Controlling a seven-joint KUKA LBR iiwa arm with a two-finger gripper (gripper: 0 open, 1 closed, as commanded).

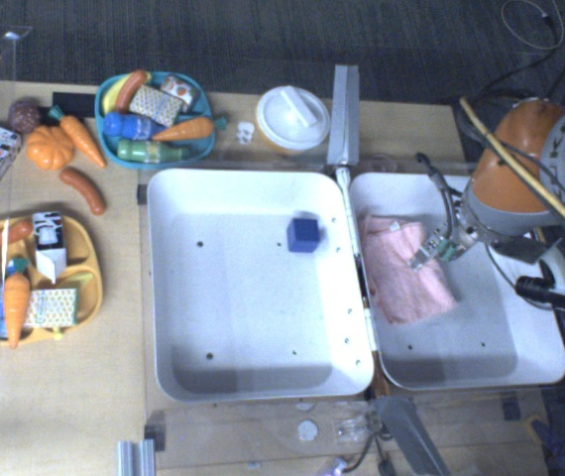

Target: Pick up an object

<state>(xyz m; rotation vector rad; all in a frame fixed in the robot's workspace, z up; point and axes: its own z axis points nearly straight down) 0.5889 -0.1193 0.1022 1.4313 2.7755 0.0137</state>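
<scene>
2 shallow white bins are seen side by side on a wooden bench, the left bin (253, 365) wider than the right bin (481, 355). A pink cloth (401, 271) is spread, crumpled, over the left part of the right bin's floor, close to the wall shared with the other bin. The gripper (433, 252) is lowered at the cloth's right edge, reached in from the right by the grey arm (515, 201) with its orange band. Whether the jaws are parted or closed, and whether any cloth is caught between them, cannot be told, since the tip is small and blurred against the fabric. In the left bin 1 small blue cube (304, 234) is found near the upper right corner, well apart from the gripper and untouched. Behind the bins a round white lidded container (293, 117) is set beside a grey upright post (342, 117). To the left, a blue bowl (154, 119) is filled with toy food, and a yellow tray (30, 278) is loaded with more toy items. Between them, a toy pumpkin (48, 149), a toy carrot (86, 139) and a toy sausage (83, 190) are laid loose on the bench.
</scene>
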